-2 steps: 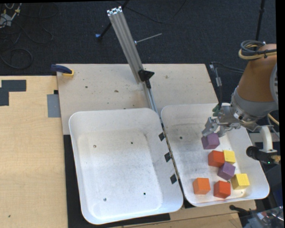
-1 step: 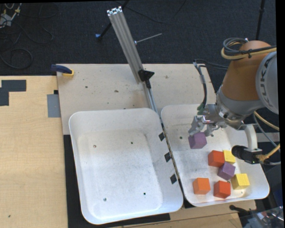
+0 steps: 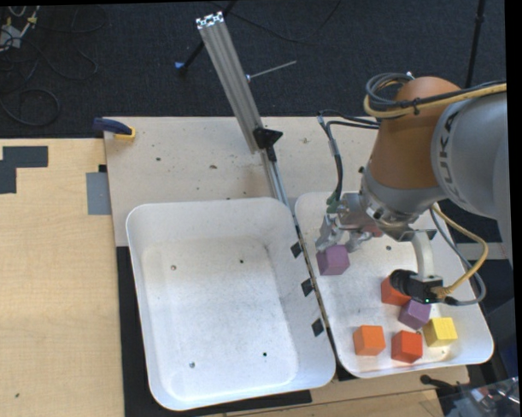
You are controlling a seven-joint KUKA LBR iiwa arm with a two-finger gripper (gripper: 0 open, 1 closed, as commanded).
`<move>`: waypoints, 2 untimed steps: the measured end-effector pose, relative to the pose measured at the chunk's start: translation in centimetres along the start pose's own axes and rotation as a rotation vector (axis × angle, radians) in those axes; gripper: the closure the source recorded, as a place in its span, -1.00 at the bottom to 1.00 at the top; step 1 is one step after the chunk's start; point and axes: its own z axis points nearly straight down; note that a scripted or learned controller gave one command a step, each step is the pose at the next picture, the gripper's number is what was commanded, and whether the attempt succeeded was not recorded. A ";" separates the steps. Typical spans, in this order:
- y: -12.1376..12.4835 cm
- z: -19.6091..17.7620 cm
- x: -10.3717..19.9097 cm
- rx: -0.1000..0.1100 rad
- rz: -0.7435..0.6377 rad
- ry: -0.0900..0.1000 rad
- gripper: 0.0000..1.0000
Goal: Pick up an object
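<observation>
Camera view: gripper (image 3: 334,240) sits over right bin (image 3: 471,346) near its left edge, fingers clamped on a purple cube (image 3: 334,261) hanging just under them, close to the divider between the bins. Other blocks cluster toward that bin's near right corner: red block (image 3: 393,292) by the arm's cable, smaller purple block (image 3: 414,313), yellow block (image 3: 440,330), orange cube (image 3: 369,340), red cube (image 3: 407,346). They lie well apart from the held cube. Left bin (image 3: 159,241) shows only dark specks. Metal rail (image 3: 236,84) leans across the bench's far edge.
</observation>
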 end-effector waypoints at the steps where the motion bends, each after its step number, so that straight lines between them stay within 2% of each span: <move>1: 0.6 0.5 4.9 -0.002 0.002 -0.002 1.00; 2: 1.7 -0.7 10.9 -0.002 -0.001 0.000 1.00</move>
